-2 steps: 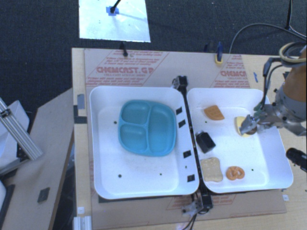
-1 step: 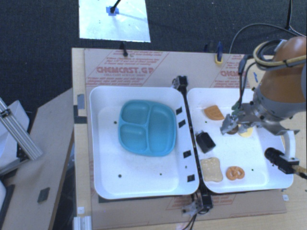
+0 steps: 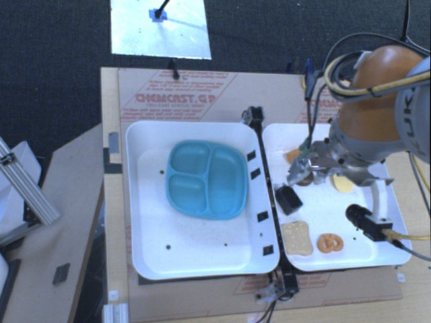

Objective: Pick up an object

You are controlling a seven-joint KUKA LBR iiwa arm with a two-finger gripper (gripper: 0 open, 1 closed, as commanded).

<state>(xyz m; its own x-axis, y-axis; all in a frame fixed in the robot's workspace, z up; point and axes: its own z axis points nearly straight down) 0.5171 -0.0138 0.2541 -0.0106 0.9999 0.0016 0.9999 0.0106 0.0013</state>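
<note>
Claw (image 3: 304, 173) low over right bin (image 3: 384, 254), near toast (image 3: 296, 238) and pretzel (image 3: 330, 243)

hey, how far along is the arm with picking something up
Nothing looks lifted yet. The gripper is down inside the right white bin, beside a small black block; whether it holds anything can't be told. The tan toast slice and brown pretzel lie on the bin floor. Grasping and lifting are left.
</note>
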